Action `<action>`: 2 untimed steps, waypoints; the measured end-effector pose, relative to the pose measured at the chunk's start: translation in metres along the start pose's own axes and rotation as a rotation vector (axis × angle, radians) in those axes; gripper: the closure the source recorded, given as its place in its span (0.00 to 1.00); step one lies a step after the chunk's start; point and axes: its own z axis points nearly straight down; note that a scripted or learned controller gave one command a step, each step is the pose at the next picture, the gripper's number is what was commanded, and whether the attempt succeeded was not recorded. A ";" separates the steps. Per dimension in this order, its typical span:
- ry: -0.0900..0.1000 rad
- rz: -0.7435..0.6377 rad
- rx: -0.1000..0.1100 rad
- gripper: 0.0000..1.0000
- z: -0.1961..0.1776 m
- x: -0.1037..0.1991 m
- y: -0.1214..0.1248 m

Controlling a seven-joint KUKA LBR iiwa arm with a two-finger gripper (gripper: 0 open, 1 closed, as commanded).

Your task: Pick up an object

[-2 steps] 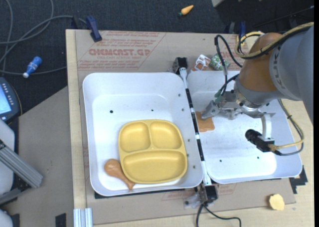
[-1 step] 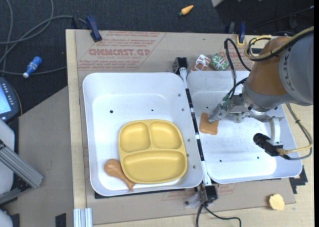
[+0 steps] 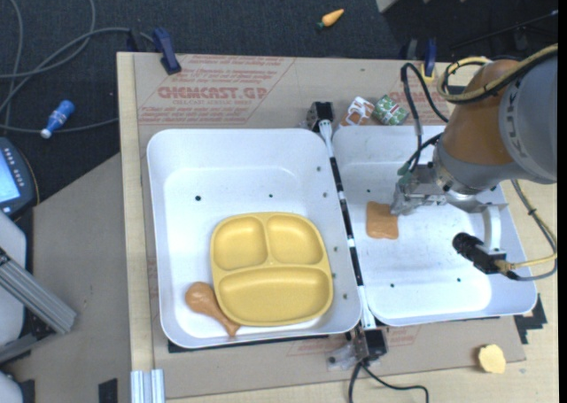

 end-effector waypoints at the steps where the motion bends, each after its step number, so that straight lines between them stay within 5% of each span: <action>1: 0.000 0.000 0.001 0.00 0.001 0.000 0.000; 2: -0.001 -0.003 0.002 0.00 0.012 0.009 0.006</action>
